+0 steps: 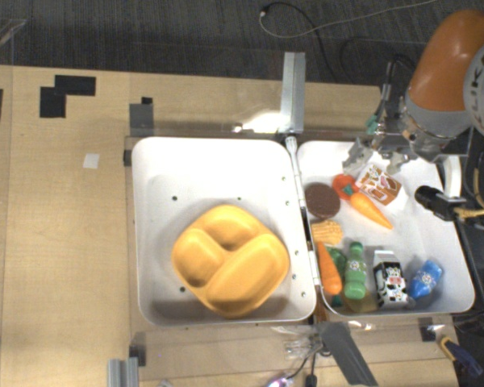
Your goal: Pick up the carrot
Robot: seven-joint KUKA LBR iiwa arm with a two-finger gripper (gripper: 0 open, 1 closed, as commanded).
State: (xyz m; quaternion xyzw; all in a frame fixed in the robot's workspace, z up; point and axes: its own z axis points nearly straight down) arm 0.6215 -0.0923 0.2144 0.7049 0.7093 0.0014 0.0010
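Camera view: carrot (pixel 371 209) lies just below tool (pixel 377 156).

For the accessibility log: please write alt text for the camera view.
The gripper hovers over the right bin, near a carrot and a small packet. Another carrot, a green bottle and a brown disc lie there; the left bin holds a yellow divided dish.

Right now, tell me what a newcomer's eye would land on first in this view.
The big yellow divided dish dominates the left bin, lying near its front. Next comes the cluster in the right bin: a carrot under the gripper, a second carrot by a green bottle along the front edge. The arm's orange band stands out at upper right.
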